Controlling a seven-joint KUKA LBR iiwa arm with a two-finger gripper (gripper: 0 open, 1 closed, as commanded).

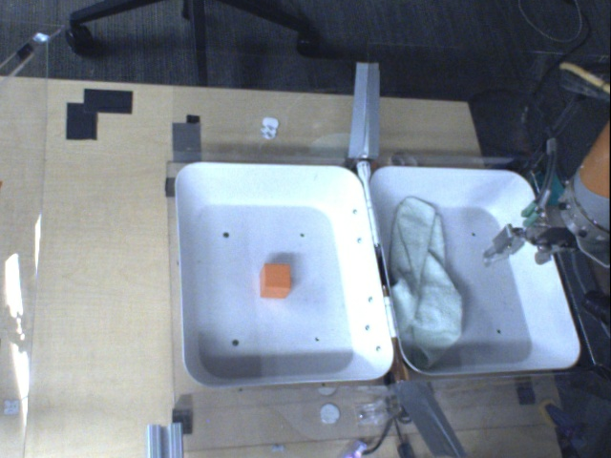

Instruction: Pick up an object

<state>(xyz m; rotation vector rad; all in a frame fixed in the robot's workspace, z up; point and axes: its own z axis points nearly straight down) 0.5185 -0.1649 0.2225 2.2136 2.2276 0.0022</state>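
From the camera above the bench, 2 white bins sit side by side on a pale wooden top. The left bin (205, 198) has 1 small orange block (276, 281) lying near the middle of its floor, well apart from all 4 walls, with nothing beside it. The right bin (496, 184) has a crumpled pale green cloth (424, 280) stretched along its left wall, from near the far side down toward the near corner, touching or almost touching the wall shared with the left bin. The arm (592, 175) comes in from the right, and its gripper (506, 241) hangs over the right part of the right bin, pointing left, well apart from the cloth and far from the block. Nothing shows between its tips, and how far they stand apart cannot be told. A grey metal bar (364, 113) stands behind the seam between the bins. Black tape shapes (95, 113) mark the bench at far left. A black chair base (191, 8) stands on the dark floor beyond.
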